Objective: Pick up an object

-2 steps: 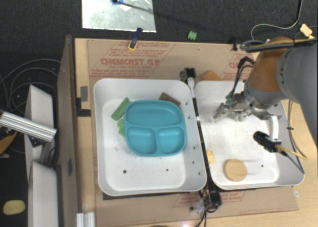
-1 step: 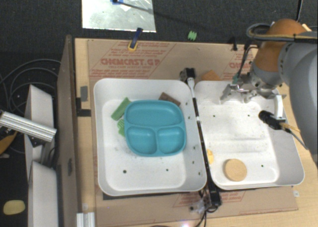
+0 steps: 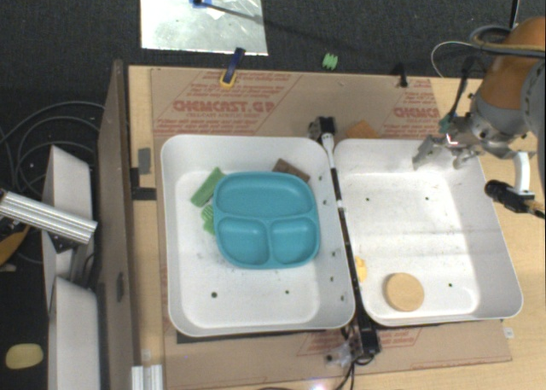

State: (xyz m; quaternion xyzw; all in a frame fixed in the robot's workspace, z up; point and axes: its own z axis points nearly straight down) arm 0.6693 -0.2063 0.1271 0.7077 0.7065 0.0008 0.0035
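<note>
White plastic, two shallow bins side by side on the counter [image 3: 213, 94], which is covered w/ brown printed cardboard. From the overhead cam: left bin [image 3: 183, 294] carries a blue divided plate [image 3: 264, 219], three compartments, sitting roughly centre. A green flat piece [image 3: 206, 186] pokes out from under the plate's upper-left edge, tilted, w/ more green just below it by the plate's left side. A dark brown block [image 3: 292, 169] shows at the plate's upper-right edge, partly tucked behind it. Right bin [image 3: 499, 282] has a round tan disc [image 3: 403, 291], looks like a cookie or wooden puck, lying flat near the front edge, left of centre. A small yellow bit [image 3: 361, 270] sits just beside the divider btwn the bins, near the disc but apart from it. An orange-ish thing [image 3: 362, 130] lies on the cardboard just behind the right bin's back-left corner. Arm comes in from the right, orange band and grey wrist at the top-right; the gripper [image 3: 444, 151] hovers over the right bin's back-right area, well apart from the disc. Its fingers look spread, one tip pointing left-down toward the bin floor, nothing btwn them. Beyond the counter, a shiny metal sheet [image 3: 203, 4] lies on dark carpet, and a blue-and-yellow clamp [image 3: 231, 68] sits at the cardboard's back edge.
</note>
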